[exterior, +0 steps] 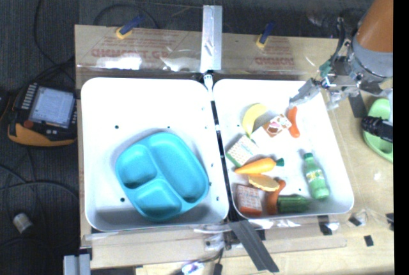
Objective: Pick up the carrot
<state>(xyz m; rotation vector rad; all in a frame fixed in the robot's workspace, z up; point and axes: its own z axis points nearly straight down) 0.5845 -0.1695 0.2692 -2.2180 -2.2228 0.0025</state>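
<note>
Gripper [300, 98] poised over the upper right of the right bin [342, 168], reaching in from the right; cannot tell whether parted or closed. Nothing visibly held. Just beside the tip: small red chilli [293, 123] and a red-and-white carton [275, 126]. Well below and left of the tip: carrot [257, 166], lying flat mid-bin, green top pointing right. Green bottle [314, 176] below. Far left: blue divided plate [161, 173] in the left bin [102, 101].

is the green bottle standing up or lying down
Lying down. The green bottle rests on its side on the floor of the right bin, cap toward the back, its whole length visible.
</note>
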